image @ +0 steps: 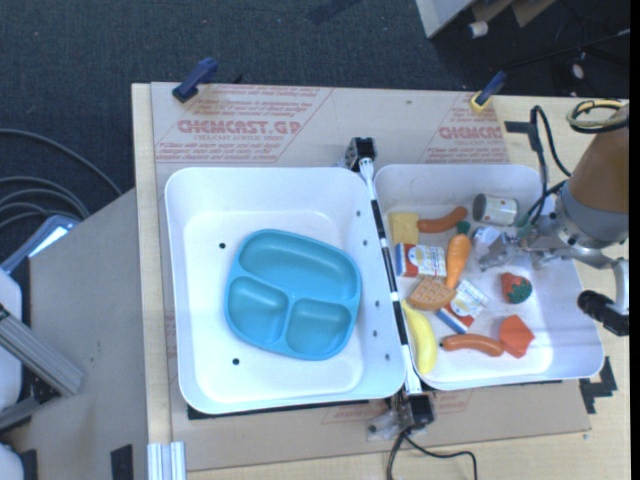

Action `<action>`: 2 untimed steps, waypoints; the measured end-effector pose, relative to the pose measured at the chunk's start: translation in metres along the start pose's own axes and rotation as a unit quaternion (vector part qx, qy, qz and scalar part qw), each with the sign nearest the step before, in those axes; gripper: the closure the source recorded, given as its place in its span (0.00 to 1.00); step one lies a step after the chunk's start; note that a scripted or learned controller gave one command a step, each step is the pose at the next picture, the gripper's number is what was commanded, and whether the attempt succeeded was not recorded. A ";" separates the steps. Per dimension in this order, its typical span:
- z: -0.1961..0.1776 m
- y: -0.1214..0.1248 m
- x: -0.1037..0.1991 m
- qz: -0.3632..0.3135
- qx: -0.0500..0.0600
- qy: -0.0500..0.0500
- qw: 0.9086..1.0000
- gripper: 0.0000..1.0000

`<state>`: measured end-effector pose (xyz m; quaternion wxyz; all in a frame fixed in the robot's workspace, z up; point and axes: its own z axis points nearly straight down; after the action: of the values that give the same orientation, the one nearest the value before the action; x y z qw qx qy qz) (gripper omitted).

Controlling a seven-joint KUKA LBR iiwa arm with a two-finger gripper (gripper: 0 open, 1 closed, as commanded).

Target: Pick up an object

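- Orange plastic toy carrot (457,259) lies in the right white bin (560,363), its long axis near upright in view, tilted slightly, narrow tip toward the bin's front.
- "CHEMCAST GP" is printed in red on the bench (240,126) sheet.
- Gripper (497,256) sits just right of the carrot; its state cannot be told.
- Blue three-compartment plastic tray (292,293) rests in the left white bin (200,368).

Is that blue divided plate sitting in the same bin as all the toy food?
No, the blue plate lies alone in the left bin, while the toy food, such as the banana, is in the right bin.
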<state>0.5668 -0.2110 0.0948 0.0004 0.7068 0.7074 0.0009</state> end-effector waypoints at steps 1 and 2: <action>0.010 0.062 0.019 0.000 0.000 0.000 1.000 0.00; 0.000 0.063 0.018 -0.001 0.000 -0.001 1.000 1.00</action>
<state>0.6295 -0.1926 0.0953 0.0015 0.7061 0.7081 0.0003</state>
